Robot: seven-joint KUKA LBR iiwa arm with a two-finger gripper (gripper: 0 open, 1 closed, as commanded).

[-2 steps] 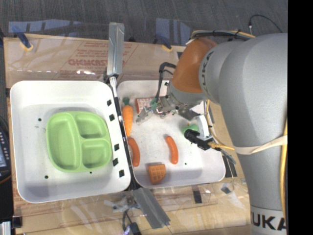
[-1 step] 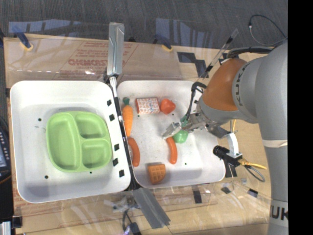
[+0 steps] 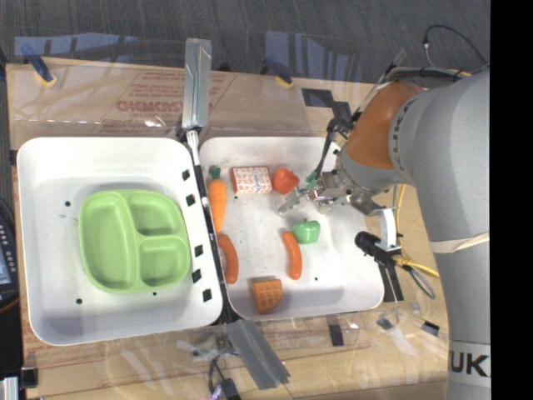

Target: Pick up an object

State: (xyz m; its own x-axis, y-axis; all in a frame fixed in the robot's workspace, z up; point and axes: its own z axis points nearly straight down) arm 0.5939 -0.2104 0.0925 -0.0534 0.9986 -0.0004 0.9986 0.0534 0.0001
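Gripper (image 3: 298, 202) hung low in right bin (image 3: 350, 286), fingers spread, nothing between them. Green toy (image 3: 306, 232) lay just beneath, red piece (image 3: 286, 179) just beside. Sausage (image 3: 292, 255), carrot (image 3: 217, 202), waffle (image 3: 267, 294) lay untouched. Pick not yet made; closing and lifting remained.

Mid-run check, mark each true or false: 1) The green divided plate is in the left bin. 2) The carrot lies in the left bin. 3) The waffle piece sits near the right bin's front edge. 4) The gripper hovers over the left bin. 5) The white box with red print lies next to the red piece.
1) The green divided plate is in the left bin: true.
2) False: the carrot lies in the right bin, by its left wall.
3) The waffle piece: true.
4) False: the gripper is over the right bin, above the green piece.
5) The white box beside the red piece: true.
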